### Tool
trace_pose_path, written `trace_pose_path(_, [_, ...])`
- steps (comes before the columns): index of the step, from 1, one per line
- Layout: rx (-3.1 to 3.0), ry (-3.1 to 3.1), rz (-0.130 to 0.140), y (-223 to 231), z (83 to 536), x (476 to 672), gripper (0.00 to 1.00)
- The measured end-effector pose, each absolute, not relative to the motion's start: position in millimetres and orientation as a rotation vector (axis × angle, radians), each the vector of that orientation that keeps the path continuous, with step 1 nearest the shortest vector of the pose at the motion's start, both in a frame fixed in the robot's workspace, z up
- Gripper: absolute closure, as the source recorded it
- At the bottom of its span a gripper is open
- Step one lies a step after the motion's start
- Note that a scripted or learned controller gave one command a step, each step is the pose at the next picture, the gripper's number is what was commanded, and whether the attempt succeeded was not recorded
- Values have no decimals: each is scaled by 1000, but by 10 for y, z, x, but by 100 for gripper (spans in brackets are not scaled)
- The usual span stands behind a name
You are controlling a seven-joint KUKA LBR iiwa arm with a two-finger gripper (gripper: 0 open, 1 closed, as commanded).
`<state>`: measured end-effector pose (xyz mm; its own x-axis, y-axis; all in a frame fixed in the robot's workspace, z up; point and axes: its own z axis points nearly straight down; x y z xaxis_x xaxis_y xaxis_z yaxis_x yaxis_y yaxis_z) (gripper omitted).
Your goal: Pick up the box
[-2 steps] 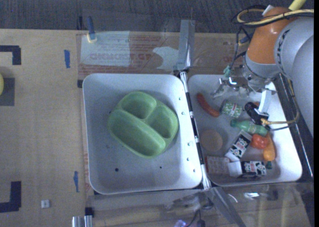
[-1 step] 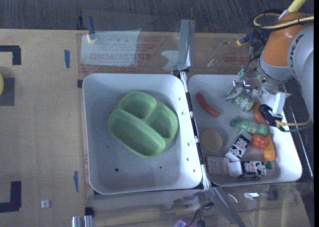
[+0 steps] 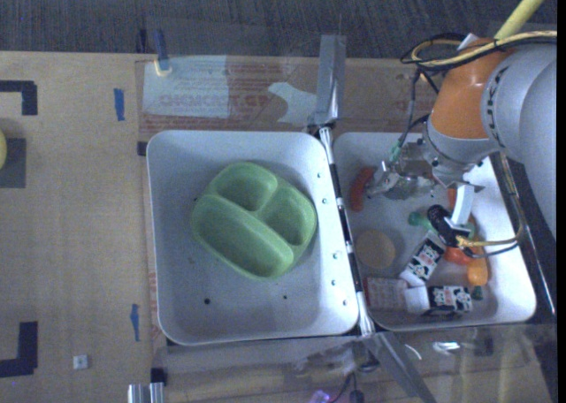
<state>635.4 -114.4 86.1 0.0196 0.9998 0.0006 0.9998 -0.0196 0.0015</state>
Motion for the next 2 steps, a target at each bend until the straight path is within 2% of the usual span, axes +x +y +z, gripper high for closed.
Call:
trace_pose_path(1, [2170,2267,3,-1043,1019,6678,0])
trace_pose_path(2, [2168,2265,7,-1044,1128,6692,100])
